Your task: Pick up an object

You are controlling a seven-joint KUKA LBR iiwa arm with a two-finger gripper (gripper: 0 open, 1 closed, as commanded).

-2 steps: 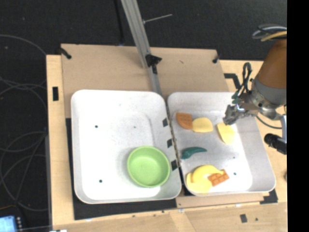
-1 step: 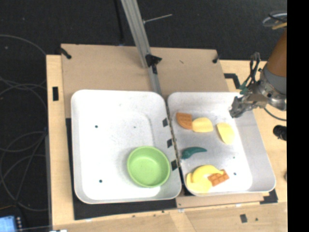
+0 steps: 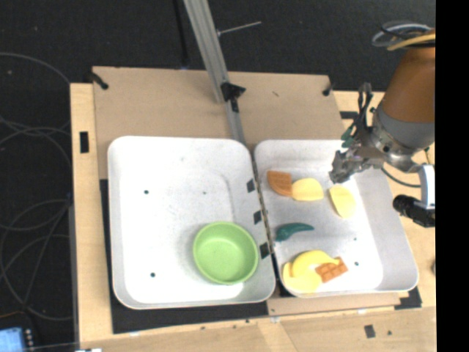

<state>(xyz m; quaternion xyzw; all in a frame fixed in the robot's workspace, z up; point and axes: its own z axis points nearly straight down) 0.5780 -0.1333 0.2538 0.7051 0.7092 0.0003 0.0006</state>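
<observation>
My gripper (image 3: 341,169) hangs over the upper right part of the right bin (image 3: 381,270). Just below it lies a pale yellow piece (image 3: 342,202). To its left lie a second yellow piece (image 3: 307,190) and an orange piece (image 3: 279,182), touching each other. A dark teal curved thing (image 3: 292,230) lies near the bin's left wall. At the front of that bin sits a yellow lump (image 3: 305,268) with a small orange waffle-like piece (image 3: 331,270) on it. No object shows between the fingers.
A light green bowl (image 3: 225,251) sits at the front right of the left bin (image 3: 146,167). A grey metal post (image 3: 209,46) rises at a slant behind the two bins. The brown bench board (image 3: 168,101) lies beyond them.
</observation>
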